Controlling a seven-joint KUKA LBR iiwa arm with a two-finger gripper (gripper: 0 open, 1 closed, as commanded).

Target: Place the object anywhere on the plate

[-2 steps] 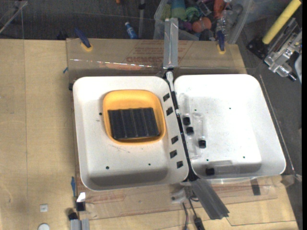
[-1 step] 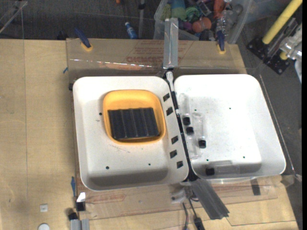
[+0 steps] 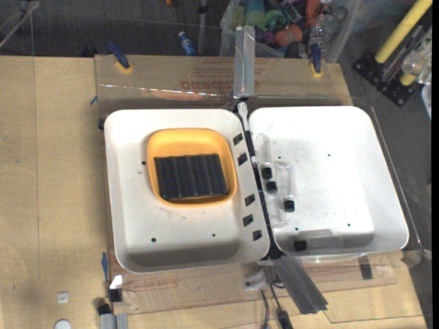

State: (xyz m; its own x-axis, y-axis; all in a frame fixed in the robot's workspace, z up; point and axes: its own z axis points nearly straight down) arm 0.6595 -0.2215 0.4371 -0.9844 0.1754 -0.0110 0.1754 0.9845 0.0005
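Observation:
An orange-yellow plate [image 3: 188,137] with rounded corners lies in the left white bin [image 3: 130,218], toward its back middle. A black, flat, ribbed rectangular object [image 3: 191,177] rests on the plate, covering most of its inside and reaching to its front rim. It lies flat and roughly square with the plate.
The right white bin [image 3: 336,184] holds a few small dark bits [image 3: 288,203] near its left wall, by what looks like a clear plastic piece [image 3: 278,177]. A divider with black tabs [image 3: 247,184] separates the bins. A box of colourful toys [image 3: 288,9] stands behind the bench.

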